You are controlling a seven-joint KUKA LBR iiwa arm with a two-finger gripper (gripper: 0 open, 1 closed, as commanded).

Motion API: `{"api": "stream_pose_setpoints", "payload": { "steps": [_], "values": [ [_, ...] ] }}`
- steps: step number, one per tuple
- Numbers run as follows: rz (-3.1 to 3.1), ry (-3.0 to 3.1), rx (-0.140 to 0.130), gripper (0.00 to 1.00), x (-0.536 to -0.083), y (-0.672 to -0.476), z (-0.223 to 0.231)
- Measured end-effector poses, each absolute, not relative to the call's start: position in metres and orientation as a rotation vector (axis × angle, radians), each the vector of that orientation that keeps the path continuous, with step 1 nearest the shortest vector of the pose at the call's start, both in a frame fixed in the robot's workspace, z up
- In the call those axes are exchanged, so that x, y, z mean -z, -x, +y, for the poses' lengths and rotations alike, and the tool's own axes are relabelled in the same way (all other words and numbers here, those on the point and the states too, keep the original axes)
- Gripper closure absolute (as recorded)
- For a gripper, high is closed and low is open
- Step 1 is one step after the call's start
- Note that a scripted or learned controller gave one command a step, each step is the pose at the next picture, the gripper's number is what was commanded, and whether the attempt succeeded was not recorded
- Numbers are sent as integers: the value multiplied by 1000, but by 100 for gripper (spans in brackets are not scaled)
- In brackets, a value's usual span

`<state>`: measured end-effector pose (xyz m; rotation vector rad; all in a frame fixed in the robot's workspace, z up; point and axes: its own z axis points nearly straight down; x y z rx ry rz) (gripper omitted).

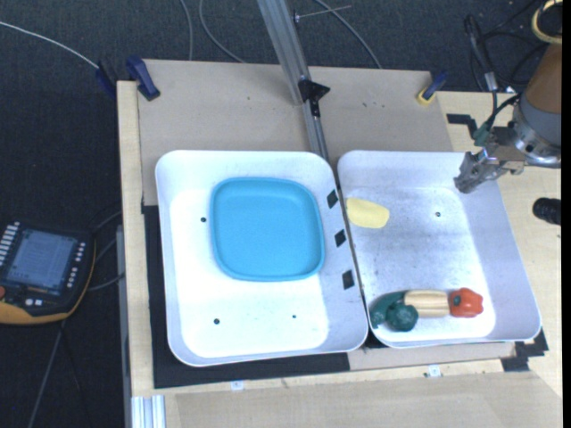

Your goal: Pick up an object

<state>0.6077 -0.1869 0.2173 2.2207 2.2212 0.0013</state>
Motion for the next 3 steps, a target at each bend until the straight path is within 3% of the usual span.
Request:
{"api": "stream_pose_setpoints", "payload": {
  "steps": [2, 3],
  "values": [
    [2226, -2216, -3, 100, -239, -614, -85],
    [2227, -2217, -2, 100, -236, -629, -34]
  ]
}}
